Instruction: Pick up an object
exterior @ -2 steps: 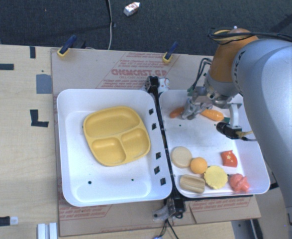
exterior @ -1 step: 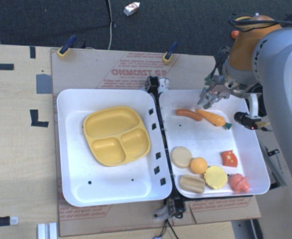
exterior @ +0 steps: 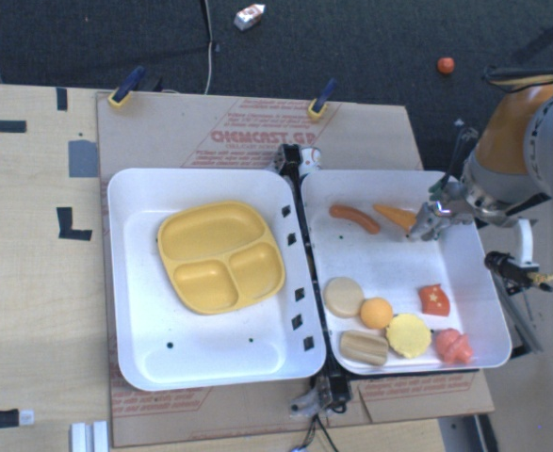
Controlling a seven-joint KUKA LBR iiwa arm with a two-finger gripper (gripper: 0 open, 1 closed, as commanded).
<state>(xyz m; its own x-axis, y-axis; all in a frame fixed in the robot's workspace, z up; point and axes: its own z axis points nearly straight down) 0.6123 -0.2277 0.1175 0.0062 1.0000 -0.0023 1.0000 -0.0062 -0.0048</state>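
Front row of the right bin [exterior: 474, 252], nearest the camera: tan bread roll [exterior: 363, 347], yellow disc-shaped toy food [exterior: 409, 335] and pinkish-red toy piece [exterior: 454, 346], lying close together along the near wall.

Item most likely to be picked: orange carrot-like piece [exterior: 394, 217], lying flat at the far side of the right bin. The gripper [exterior: 430, 220] stands at its right end, low over the bin floor. From where I stand I cannot tell whether it is open or closed, nor whether it touches the piece. I see nothing lifted, so I judge the pick not yet made.

Just left of the carrot piece: reddish sausage [exterior: 354, 218], lying slantwise and apart from it. That spacing should favour a clean single grasp.

Middle of the right bin: beige round bun [exterior: 344, 296] touching an orange ball [exterior: 376, 313]; red wedge [exterior: 434, 299] by itself to the right.

Left bin [exterior: 135, 281]: one yellow divided plate [exterior: 221, 256], lying flat and slightly turned.

Under both bins: cardboard sheet [exterior: 257, 130], held by two clamps [exterior: 125, 88] at its far edge, presumably to stop it sliding on the desk [exterior: 22, 205].

Beyond the desk, on the dark floor [exterior: 351, 26]: crumpled wrapper [exterior: 249, 15] and small orange ball [exterior: 446, 64], well clear of the work.
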